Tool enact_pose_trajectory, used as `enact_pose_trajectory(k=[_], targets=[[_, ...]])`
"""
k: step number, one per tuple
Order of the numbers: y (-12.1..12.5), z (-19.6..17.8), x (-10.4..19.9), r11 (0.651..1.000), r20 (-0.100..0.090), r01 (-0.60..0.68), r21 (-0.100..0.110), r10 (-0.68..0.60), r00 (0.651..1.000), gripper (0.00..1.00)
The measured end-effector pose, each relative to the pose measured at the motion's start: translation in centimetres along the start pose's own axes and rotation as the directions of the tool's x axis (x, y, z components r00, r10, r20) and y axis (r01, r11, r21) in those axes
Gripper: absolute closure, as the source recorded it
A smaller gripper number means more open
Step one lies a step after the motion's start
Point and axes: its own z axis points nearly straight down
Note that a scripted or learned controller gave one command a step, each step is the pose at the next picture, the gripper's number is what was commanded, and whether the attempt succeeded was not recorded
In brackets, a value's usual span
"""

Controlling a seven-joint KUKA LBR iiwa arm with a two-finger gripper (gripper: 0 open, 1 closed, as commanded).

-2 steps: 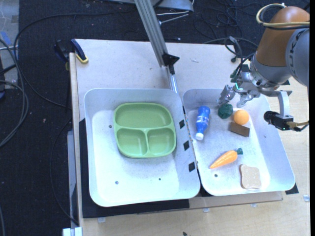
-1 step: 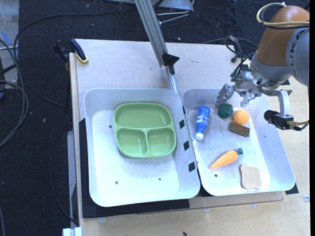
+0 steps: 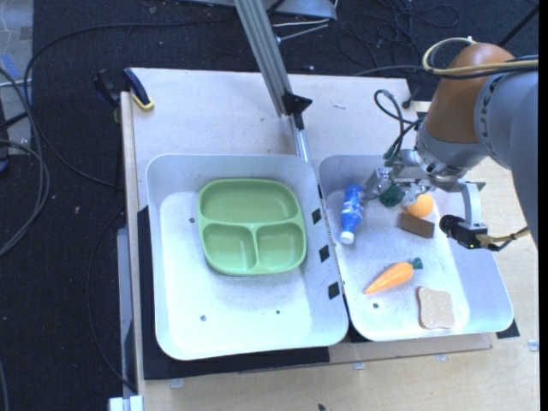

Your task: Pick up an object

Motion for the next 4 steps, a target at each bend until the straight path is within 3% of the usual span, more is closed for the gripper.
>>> enact_pose_trajectory(k=[1,2,4], targets=[[0.6,2.8,-0.1,1.0,0.004,0.001,-0.023,-0.001,1.0,0.0],[0.5,2.2,-0.1,1.0,0.004,0.001,-0.019,-0.001,1.0,1.0],[0.9,-9.0,-0.1,1.0,0.001,0.003,-0.009,-0.003,1.0,1.0]])
